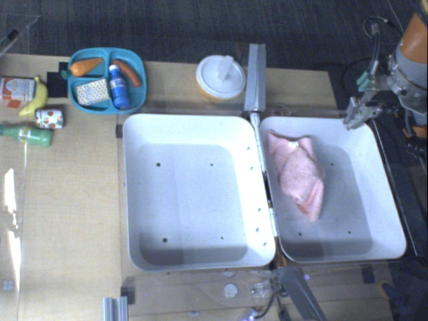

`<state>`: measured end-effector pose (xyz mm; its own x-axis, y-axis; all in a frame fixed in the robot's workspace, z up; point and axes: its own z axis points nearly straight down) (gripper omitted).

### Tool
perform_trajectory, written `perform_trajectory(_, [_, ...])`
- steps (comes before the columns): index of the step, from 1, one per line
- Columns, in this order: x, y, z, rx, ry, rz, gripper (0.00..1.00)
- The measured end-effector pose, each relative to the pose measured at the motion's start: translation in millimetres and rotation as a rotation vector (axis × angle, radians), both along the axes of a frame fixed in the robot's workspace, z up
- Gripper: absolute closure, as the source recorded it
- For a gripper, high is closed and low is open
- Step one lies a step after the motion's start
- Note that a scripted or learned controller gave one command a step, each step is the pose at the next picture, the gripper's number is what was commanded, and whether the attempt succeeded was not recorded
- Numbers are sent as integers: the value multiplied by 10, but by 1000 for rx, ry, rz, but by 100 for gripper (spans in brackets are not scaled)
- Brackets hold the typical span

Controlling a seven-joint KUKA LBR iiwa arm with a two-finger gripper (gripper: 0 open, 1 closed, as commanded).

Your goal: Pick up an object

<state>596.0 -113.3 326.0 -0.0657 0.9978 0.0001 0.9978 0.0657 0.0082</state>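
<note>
A crumpled pink cloth point(299, 174) lies in the right bin point(374, 246), against its left wall and toward the back. My gripper point(353, 118) hangs over the back right corner of that bin, up and to the right of the cloth and well apart from it. The grey arm with its orange band point(413, 37) comes in from the upper right.
The left bin point(194, 246) sits beside the right one, with a metal divider point(255, 79) behind their shared edge. On the bench behind are a white lidded bowl point(221, 77) and a blue divided plate point(107, 79) of toy food. A banana point(35, 97), a small can point(49, 118) and a green bottle point(27, 135) lie far left.
</note>
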Motion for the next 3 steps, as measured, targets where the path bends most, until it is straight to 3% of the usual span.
perform_trajectory(1, [0, -1, 0, 0, 0, 0, 0])
perform_trajectory(2, [82, -202, -1571, -1, 8, -9, 0])
perform_trajectory(3, [274, -558, -2305, 1, 3, -274, 0])
